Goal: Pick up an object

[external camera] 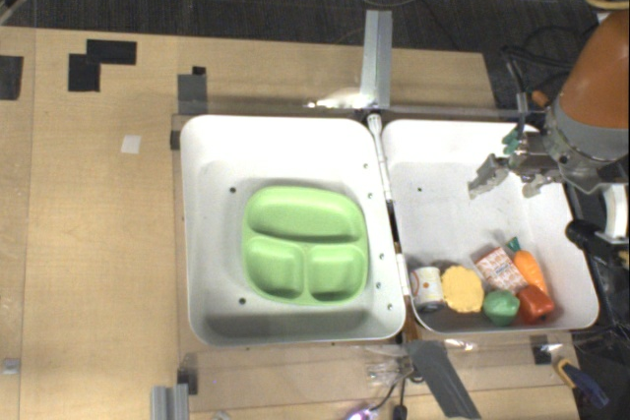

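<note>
Metal two-finger pincer (pixel 504 174) hung spread open and empty, staged above the heap: round yellow plastic toy (pixel 462 289) sat below, slightly left.

The arm is reaching in from the right edge of the counter, its orange band (pixel 602 74) showing at the far right above the grey wrist (pixel 581 148). The wrist is leaning toward the left, carrying the claw (pixel 504 174) out over the back right part of the counter. The two fingers (pixel 485 176) are pointing down and to the left, standing apart with a clear gap between them and nothing sitting in that gap, while the rest of the arm is running off beyond the right edge.
</note>
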